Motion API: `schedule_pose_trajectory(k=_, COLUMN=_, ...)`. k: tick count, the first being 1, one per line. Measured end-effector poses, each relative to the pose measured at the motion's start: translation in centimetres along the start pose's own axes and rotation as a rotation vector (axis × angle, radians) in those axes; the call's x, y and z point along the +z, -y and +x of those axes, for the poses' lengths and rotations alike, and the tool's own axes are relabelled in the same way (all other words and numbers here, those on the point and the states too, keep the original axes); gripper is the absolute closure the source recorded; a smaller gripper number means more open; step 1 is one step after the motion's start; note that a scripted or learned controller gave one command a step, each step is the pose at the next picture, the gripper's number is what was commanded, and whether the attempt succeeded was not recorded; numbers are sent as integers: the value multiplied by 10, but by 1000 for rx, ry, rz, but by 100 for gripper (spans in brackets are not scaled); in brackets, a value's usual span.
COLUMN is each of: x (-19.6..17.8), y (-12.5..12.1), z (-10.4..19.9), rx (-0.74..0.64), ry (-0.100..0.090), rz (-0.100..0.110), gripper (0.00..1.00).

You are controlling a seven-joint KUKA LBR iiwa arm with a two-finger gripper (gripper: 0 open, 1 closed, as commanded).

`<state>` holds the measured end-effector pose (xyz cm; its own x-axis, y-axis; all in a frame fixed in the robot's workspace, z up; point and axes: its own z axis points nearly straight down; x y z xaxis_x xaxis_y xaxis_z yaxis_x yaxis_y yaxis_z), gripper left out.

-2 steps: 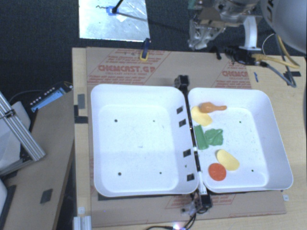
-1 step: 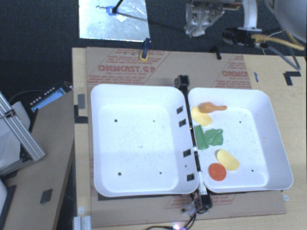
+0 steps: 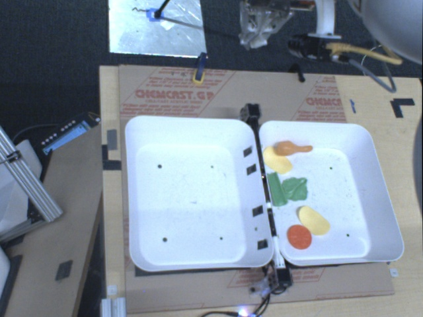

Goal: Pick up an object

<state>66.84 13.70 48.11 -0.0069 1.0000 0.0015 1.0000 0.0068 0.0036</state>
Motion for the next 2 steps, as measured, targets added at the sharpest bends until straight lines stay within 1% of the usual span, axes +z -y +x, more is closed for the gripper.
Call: schedule_pose_trajectory(k=2, x=-29, y=0, z=64, rx=0, ry=-1, rz=0, gripper=100)
